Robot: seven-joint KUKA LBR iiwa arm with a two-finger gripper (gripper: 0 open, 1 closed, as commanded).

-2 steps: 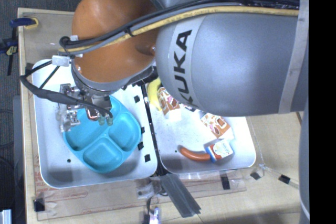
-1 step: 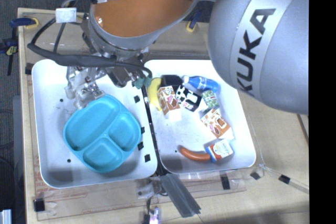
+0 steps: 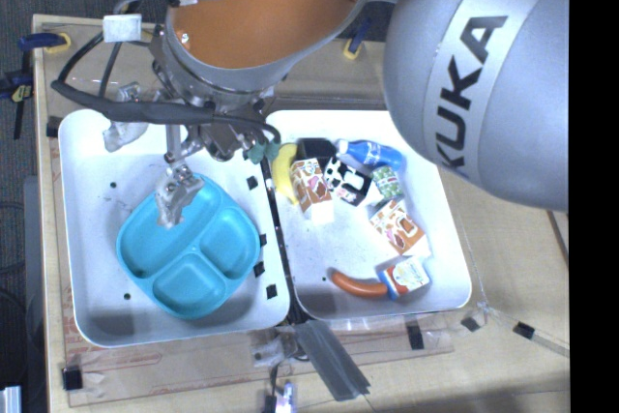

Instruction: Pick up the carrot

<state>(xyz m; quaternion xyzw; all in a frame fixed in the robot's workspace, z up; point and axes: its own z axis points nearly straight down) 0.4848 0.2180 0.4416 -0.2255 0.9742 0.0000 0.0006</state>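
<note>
The slim orange plastic carrot (image 3: 354, 283) lies flat along the lower edge of the right white bin (image 3: 450, 237), toward the frame's lower middle, touching a small printed carton (image 3: 405, 277). The metal two-finger gripper (image 3: 177, 193) hangs left of centre over the blue sectioned plate (image 3: 218, 251) in the left white bin (image 3: 82, 208), well apart from the carrot; it holds nothing, though its spread I cannot tell.

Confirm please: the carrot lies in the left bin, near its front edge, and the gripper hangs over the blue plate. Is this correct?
Not quite. The camera view shows the carrot in the right bin, near its front edge. The gripper does hang over the blue plate.
</note>
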